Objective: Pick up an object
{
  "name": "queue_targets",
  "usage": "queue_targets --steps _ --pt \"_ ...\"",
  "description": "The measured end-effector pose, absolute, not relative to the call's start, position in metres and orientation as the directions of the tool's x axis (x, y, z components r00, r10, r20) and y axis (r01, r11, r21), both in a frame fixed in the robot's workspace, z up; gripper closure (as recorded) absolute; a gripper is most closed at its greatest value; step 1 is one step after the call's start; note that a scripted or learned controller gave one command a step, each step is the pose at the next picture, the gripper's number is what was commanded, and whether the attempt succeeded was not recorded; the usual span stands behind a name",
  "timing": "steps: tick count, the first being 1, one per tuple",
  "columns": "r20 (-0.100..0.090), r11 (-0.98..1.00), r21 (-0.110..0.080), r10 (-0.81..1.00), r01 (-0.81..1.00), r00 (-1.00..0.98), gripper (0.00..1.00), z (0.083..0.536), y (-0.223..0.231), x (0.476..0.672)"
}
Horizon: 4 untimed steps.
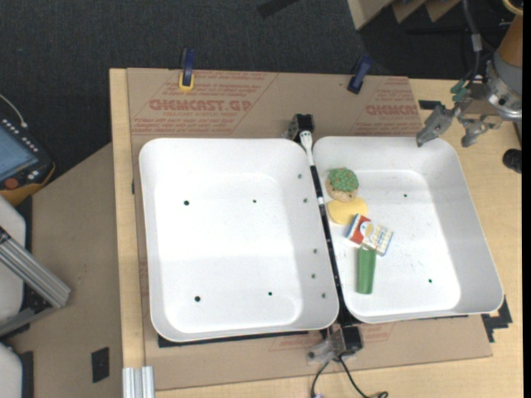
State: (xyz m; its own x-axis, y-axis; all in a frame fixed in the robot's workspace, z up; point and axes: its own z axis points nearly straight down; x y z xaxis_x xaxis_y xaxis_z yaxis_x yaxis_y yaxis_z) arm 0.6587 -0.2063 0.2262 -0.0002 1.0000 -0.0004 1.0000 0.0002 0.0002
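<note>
Green marker (365, 271) lies in the right bin (465, 222); my hand (452, 128) hovers above its far rim, fingers apart, holding nothing

The bench (75, 222) is pale wood, topped with a printed cardboard sheet (274, 98). Two blue clamps (187, 69) grip the sheet's far edge. Dark carpeted floor (99, 15) lies beyond the bench.

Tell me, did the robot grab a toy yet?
Not yet. Nothing looks done: the gripper sits over the far rim of the right bin with its jaws open and nothing between them. The green cylinder, small box and yellow piece lie in that bin. Reaching down and grasping one remains.
</note>
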Motion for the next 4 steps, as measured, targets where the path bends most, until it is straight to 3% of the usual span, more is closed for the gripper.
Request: queue_targets --steps 1,2,3,4 --pt "-0.002 0.001 0.004 1.000 1.000 -0.001 1.00 0.237 -0.206 0.659" --pt "-0.001 -0.004 -0.002 1.000 1.000 0.004 1.00 0.257 -0.226 0.592" --pt "-0.004 -0.003 0.009 1.000 1.000 0.003 1.00 0.360 -0.225 0.529" --pt "-0.004 0.010 0.019 1.000 1.000 -0.010 1.00 0.481 -0.165 0.583"
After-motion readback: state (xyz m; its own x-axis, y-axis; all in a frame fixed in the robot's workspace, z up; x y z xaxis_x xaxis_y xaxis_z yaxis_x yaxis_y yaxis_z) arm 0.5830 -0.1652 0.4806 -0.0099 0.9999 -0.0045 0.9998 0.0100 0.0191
